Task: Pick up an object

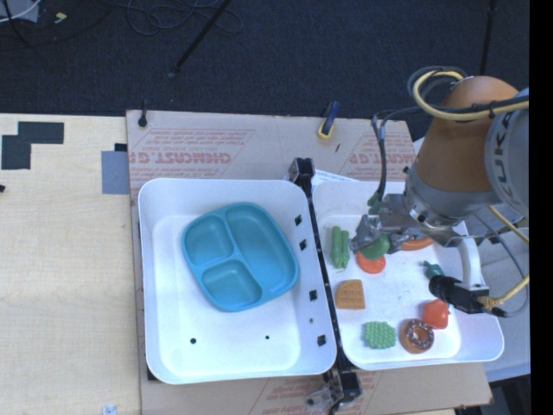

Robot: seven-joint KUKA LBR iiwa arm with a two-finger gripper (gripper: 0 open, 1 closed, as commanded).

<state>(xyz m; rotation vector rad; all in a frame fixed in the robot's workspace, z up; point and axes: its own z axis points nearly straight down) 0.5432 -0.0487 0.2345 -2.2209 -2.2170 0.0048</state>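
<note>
I see my tool low in the right bin, directly over the red tomato piece; whether it grips anything I cannot tell. The green pickle lies just beside it toward the left bin, long axis running front to back
</note>
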